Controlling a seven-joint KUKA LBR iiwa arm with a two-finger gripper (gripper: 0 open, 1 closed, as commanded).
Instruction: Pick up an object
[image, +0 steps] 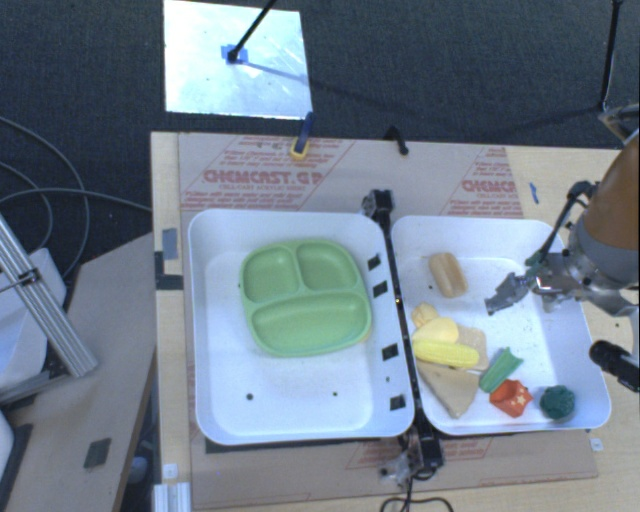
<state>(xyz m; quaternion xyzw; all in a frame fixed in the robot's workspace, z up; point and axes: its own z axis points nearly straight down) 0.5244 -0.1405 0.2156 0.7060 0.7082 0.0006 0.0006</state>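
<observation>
— Where's the pincer (503, 296) now?

— Over the right bin (590, 355), near its right edge and toward the far side, above bare white floor. Whether it stands wide or narrow I cannot tell; nothing shows between its tips.

— And what is there to pick?

— All of it lies in that right bin. A tan bread roll (447, 273) sits toward the far side, nearest the pincer. Along the bin's left edge there's a pale yellow piece (434, 324) with a corn cob (446, 353) touching it, and a tan wedge (450, 386) under them. Toward the near right corner: a green pod (500, 368), a red piece (511, 397) and a dark green broccoli (558, 402).

— The left bin?

— It holds a green divided plate (304, 297), its compartments bare.

— So how should the grasp go?

— I'd take the bread roll — it stands apart from the heap, so the tips can straddle its short width and come straight down. The crowded pile invites a slip, in my judgement.
</observation>
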